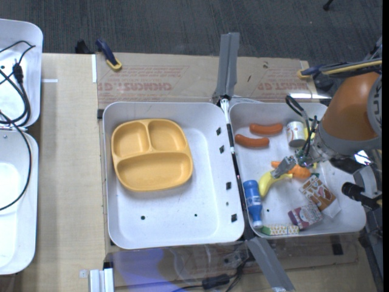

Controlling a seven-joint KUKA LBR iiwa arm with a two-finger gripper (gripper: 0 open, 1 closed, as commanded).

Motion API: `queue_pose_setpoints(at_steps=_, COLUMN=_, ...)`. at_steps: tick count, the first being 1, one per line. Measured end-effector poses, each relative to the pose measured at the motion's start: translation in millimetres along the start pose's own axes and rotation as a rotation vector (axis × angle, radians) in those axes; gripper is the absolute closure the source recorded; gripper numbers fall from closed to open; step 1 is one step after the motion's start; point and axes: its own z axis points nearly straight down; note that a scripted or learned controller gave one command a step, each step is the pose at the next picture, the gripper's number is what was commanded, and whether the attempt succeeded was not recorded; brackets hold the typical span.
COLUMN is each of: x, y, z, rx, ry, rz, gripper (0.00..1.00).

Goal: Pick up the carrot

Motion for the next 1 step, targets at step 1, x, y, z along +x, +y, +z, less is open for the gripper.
queue_pose_setpoints(at_steps=1, x=-1.1, y=0.5, z=-5.9, rx=0.001, ry=0.000, rz=0.004, gripper=1.00)
